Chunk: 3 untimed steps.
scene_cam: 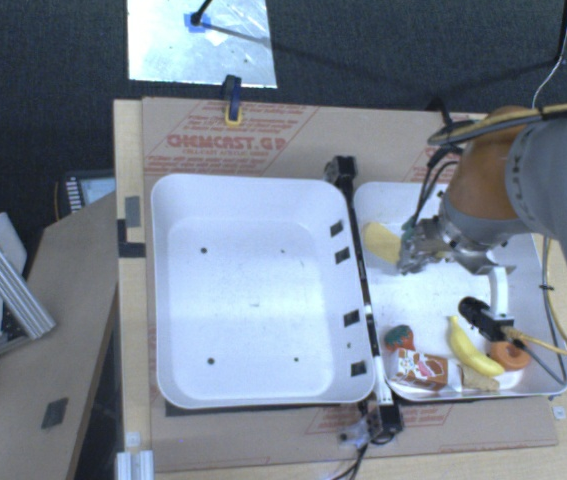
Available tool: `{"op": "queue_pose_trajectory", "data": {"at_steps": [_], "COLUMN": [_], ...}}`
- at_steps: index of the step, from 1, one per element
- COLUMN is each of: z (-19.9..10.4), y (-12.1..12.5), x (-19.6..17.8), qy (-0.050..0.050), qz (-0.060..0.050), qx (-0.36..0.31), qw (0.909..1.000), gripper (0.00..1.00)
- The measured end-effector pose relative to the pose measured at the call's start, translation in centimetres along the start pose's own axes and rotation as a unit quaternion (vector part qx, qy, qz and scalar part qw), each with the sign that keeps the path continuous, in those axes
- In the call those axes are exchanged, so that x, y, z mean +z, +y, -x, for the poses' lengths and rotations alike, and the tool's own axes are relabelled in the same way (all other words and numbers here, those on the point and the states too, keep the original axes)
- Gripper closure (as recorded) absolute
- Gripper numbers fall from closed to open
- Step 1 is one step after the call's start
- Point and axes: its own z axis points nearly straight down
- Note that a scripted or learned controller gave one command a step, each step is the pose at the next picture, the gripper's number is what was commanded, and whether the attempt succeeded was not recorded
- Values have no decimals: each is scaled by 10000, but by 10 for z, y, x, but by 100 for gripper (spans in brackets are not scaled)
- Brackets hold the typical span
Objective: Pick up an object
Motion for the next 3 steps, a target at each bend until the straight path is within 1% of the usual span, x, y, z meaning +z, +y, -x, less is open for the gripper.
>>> {"op": "queue_pose_trajectory", "data": {"at_steps": [2,3], "z": [0,-52], "y": [2,12], "x": [-21,-94], "qy": [-1,9], "qz": [21,26], "qx": [2,-31], "qw": [10000,10000], "gripper": [100,100]}}
